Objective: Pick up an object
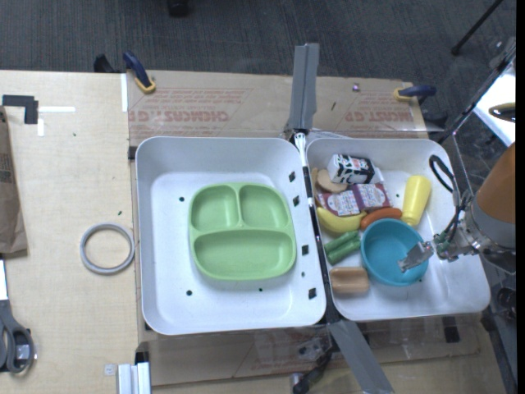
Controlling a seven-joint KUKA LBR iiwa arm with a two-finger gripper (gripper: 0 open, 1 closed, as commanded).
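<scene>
Fingers [413, 258]: can't tell if spread or closed; tip sits at right rim of blue bowl [385, 249] in right bin [459, 290]. Bowl lies just left of them, nearest target. Count: 1 bowl, 1 banana [335, 220], 1 yellow bottle [416, 198], long axis roughly upright in view.
</scene>
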